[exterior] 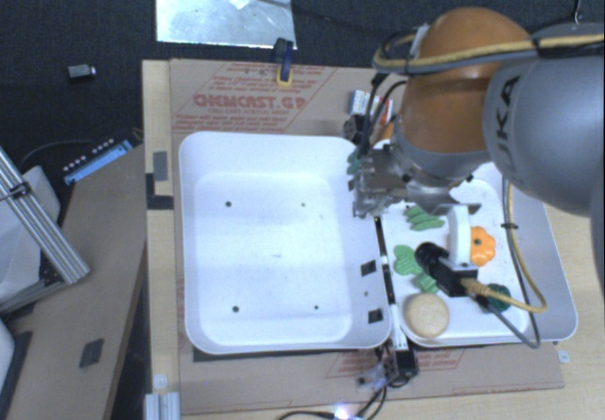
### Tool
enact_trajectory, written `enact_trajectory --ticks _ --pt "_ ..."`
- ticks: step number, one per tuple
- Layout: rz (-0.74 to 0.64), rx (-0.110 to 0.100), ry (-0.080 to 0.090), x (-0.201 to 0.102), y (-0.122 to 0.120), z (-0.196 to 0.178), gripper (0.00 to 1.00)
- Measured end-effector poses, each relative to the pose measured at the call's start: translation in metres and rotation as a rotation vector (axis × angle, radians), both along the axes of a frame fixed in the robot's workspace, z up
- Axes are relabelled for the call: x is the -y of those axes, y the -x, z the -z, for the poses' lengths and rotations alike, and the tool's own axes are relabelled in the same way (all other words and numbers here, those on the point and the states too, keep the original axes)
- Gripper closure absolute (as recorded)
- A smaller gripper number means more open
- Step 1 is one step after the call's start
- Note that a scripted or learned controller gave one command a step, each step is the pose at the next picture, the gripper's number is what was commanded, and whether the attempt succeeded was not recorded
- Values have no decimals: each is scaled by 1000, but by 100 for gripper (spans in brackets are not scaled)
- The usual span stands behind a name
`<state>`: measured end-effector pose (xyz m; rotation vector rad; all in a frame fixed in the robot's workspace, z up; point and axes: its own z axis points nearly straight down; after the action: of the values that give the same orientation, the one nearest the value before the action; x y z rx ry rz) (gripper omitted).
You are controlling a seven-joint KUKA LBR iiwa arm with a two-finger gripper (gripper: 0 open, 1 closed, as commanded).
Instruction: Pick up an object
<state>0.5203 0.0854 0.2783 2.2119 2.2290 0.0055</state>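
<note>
A grey robot arm with an orange band reaches in from the right, over the far left part of the right shallow white plastic bin (558,314). Its gripper (371,193) hangs at the divide between this bin and the left shallow white plastic bin (189,219); whether it is open or closed cannot be told. In the right bin, near the gripper, lie a round tan disc (423,315), green leaf-shaped pieces (406,260), a small white block (460,231) and an orange rounded item (483,245).
</note>
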Motion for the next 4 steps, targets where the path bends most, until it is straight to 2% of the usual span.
enact_trajectory --ticks 1,2,3,4 --pt "-1 -16 1 -56 38 117 100" --pt "-6 -3 -3 -156 23 128 100" --pt "4 7 -1 -148 -49 70 100" --pt "8 -15 5 -135 -15 179 100"
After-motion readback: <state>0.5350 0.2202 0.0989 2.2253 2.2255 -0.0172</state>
